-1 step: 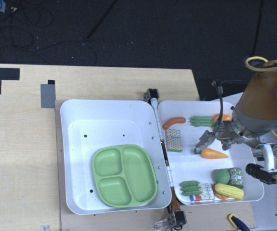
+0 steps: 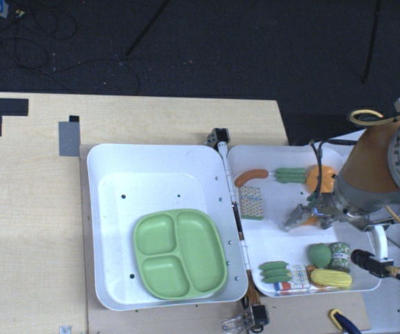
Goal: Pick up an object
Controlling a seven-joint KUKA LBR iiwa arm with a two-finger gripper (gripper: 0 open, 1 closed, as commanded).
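Object for picking: none chosen yet; toy foods, among them a sausage (image 2: 251, 177) and corn cob (image 2: 330, 278), lie in the right bin (image 2: 283, 223); my gripper (image 2: 302, 218) hangs low at its centre, jaws spread, grasping nothing; the whole lift remains.

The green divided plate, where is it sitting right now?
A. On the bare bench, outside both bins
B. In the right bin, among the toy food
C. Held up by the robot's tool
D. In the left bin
D. The green divided plate lies flat in the left bin, towards its near corner, while the toy food and the tool are over in the right bin.
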